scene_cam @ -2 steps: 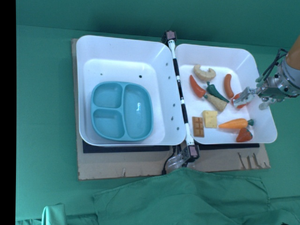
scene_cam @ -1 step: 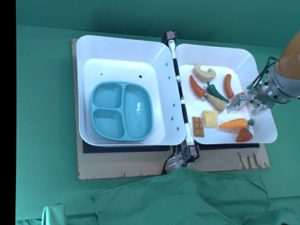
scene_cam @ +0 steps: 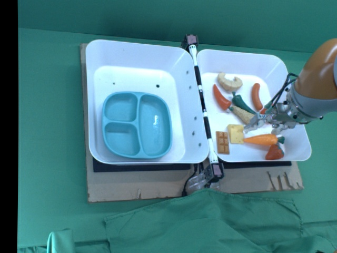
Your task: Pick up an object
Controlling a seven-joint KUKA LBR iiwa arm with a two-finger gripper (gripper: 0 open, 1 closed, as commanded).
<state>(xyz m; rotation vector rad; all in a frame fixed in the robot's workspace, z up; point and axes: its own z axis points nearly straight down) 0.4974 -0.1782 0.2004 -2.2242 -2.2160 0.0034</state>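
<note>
Two shallow white bins are seen side by side on the bench. In the left bin a blue divided plate is laid flat near the front edge. The right bin is filled with toy food: a pale croissant-like piece near the back edge, a red chilli beside it towards the divider, a red sausage towards the right edge, and a dark green piece between them. A cream cone-shaped piece is placed at the middle, a yellow cheese wedge and a brown chocolate bar near the front-left corner, an orange carrot along the front edge, and a strawberry at the front-right corner. The gripper is lowered over the right bin, just beside the cone-shaped piece and above the carrot. Whether its jaws are released or clenched cannot be told, and no object is seen between them
</note>
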